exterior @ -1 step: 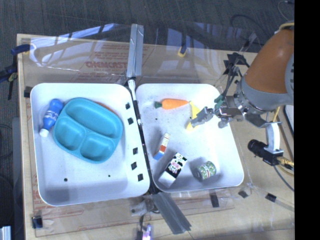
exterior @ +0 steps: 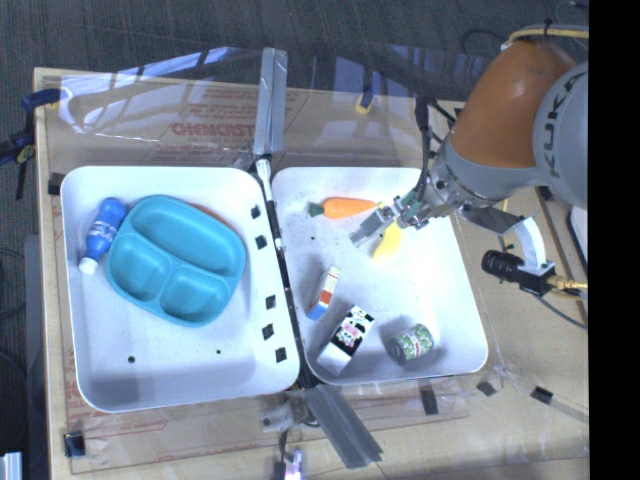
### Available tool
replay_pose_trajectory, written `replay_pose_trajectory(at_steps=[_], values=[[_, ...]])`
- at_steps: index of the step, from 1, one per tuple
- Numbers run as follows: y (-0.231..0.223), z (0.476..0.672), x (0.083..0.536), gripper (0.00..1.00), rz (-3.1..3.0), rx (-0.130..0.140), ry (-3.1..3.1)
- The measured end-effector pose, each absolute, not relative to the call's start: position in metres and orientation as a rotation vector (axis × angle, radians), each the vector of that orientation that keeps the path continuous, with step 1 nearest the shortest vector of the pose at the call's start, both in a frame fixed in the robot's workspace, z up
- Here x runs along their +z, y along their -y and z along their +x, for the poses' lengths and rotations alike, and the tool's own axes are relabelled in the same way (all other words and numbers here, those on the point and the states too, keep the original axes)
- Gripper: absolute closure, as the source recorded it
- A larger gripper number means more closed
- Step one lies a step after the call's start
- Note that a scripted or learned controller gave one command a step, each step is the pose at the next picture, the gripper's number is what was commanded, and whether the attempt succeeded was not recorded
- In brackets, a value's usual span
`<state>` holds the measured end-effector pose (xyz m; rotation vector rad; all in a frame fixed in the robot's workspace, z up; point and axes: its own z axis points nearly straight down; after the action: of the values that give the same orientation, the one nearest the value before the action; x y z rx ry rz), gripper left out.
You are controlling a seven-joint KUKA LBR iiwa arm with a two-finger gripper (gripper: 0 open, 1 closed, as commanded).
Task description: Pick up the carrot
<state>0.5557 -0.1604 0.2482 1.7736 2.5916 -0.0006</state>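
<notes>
Claw (exterior: 378, 223) — just right of carrot (exterior: 343, 208)

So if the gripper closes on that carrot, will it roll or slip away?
Probably some. The carrot looks smooth, rounded and tapered, lying flat on the right bin's slick floor, so it may roll or squirt out. It seems rigid, likely a light plastic toy. The gripper sits at its thick end, beside a yellow item.

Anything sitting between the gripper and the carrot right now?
No. In the camera view the gripper sits right beside the carrot, at its right end, with just bare right bin floor between.
</notes>
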Motion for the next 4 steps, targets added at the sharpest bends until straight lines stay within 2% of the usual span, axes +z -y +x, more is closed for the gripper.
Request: replay_pose_trajectory(at_steps=[1,2,3,4], values=[[0.171,0.596,0.191,0.0,1.647,-0.002,-2.676],[0.14,0.656,0.118,0.0,1.418,-0.001,-2.804],[0.183,0.658,0.094,0.0,1.748,0.001,-2.606],[0.209,0.658,0.118,0.0,1.314,0.0,-2.849]])
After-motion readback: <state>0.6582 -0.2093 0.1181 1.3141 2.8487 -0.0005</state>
